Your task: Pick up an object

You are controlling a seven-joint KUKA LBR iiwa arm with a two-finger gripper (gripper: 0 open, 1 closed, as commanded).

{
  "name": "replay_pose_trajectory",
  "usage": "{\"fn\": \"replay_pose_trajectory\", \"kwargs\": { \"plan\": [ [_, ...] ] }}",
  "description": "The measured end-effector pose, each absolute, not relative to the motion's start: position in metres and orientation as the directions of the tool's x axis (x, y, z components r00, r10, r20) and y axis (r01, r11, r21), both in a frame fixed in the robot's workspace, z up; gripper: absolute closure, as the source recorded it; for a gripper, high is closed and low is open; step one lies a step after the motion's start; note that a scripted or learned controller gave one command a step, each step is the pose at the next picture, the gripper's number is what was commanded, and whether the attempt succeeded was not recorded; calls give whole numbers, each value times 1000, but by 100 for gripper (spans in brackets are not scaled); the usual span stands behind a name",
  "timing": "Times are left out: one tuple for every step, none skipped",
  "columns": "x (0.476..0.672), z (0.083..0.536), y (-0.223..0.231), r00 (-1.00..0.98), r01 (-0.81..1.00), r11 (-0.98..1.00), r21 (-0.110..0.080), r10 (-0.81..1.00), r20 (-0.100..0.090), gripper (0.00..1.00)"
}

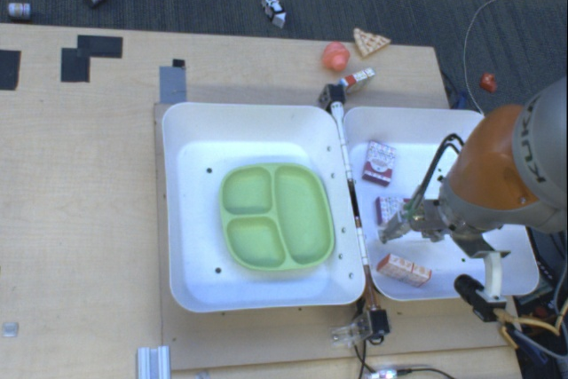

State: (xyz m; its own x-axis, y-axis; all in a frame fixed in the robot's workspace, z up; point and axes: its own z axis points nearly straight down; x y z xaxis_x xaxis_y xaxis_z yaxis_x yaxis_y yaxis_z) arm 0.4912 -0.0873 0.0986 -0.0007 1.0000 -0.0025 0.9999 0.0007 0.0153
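A: Left to right, what's there?

B: The left bin [186, 191] at frame centre holds a green divided tray [275, 216]. The right bin [524, 275] holds a red-and-white packet [380, 162] up top, a purplish packet [389, 209] mid-bin, and a small box [405, 270] at its lower edge.

A: And the gripper [397, 226]?

B: It hovers just beside the purplish packet, above the box. I can't tell whether it is spread or closed; nothing visibly sits in it.

A: So which step?

B: Approach, I'd judge. Next it needs to centre on one packet, descend, and close.
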Motion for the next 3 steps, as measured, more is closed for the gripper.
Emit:
{"fn": "replay_pose_trajectory", "kwargs": {
  "plan": [
    [489,87,-84,1,1000,-1,8,1000,-2,0],
    [491,99,-83,0,1000,0,15,1000,-2,100],
    [491,99,-83,-1,1000,1,15,1000,-2,0]
  ]
}}
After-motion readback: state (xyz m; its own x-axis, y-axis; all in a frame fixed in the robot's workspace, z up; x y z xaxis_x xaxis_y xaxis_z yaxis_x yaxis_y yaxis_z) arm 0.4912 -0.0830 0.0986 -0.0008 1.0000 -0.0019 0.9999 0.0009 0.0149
